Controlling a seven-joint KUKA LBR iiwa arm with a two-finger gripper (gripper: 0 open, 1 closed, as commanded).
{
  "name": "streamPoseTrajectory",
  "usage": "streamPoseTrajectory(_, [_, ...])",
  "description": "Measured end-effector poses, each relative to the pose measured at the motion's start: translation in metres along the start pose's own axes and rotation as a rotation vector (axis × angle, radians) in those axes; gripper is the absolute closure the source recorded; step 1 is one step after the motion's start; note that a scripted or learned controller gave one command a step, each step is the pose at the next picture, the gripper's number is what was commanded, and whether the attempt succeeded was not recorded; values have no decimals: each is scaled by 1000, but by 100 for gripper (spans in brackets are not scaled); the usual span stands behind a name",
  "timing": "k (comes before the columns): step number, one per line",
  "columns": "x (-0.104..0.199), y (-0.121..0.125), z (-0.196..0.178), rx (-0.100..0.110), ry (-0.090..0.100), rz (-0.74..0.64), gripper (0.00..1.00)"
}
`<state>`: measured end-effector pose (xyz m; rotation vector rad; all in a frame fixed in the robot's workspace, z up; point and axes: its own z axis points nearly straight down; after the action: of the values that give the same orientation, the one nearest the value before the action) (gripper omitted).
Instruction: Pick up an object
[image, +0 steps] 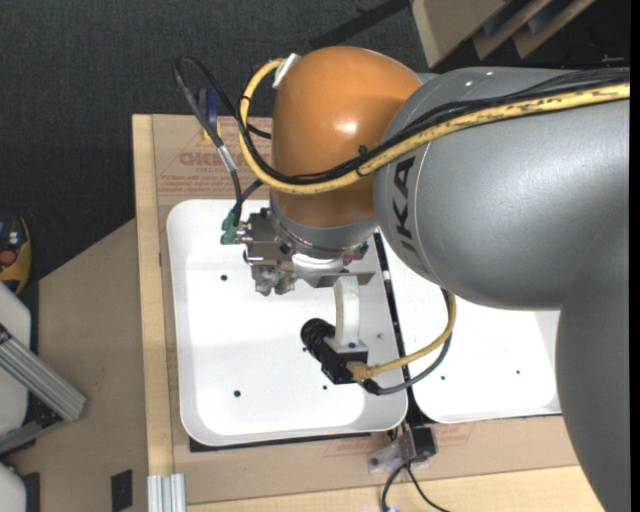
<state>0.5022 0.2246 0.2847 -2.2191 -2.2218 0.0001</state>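
The gripper (290, 262) hangs over the left bin (200, 330), a cluster of dull grey metal blocks tucked under the wrist. Whether it is released or clenched, I cannot tell: the wrist covers it from above. Which object it is after, I cannot tell either, as that same bulk hides the bin floor beneath it. Just below sits one glossy white bracket (348, 305), and touching its lower end is one matte black cylindrical unit (322, 345) with a cable running from it. Moving outward, there is the rounded orange band (330, 120), smooth and shiny, then the broad grey arm (520, 190), satin-finished, sweeping in from the right. One yellow cable (300, 182) loops around the orange dome; thin black cables (215, 110) curl at its left. Two bins in all, both shallow, white, round-cornered plastic, side by side: the left one shows at least two tiny dark dots, the right bin (500, 385) one. Both rest on one flat brown cardboard sheet (150, 300) with red print.
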Motion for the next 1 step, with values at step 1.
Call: streamPoseTrajectory(1, [0, -12, -28, -4, 1, 0, 100])
